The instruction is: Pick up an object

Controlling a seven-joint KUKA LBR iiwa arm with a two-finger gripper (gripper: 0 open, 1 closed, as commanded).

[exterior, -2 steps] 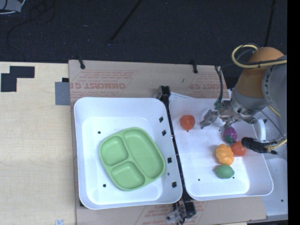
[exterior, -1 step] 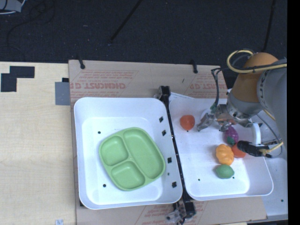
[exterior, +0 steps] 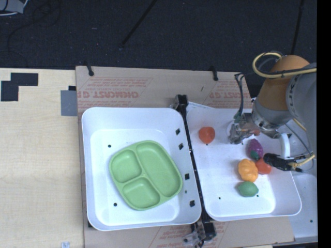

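The right bin (exterior: 227,205) holds several toy foods: a red-orange tomato (exterior: 207,134) near its far left, a purple piece (exterior: 254,149), a small red piece (exterior: 264,167), an orange pepper (exterior: 247,170) and a green piece (exterior: 247,189). My gripper (exterior: 238,135) hangs low over the far part of this bin, between the tomato and the purple piece, close to the purple one. I see nothing held in it, and its fingertips are too small and dark to read.
The left bin (exterior: 98,138) carries a green three-compartment plate (exterior: 146,174). A black divider (exterior: 187,159) separates the two bins. The arm's grey body and orange band (exterior: 282,89) stand over the right bin's far right corner. Cardboard lies beneath both bins.
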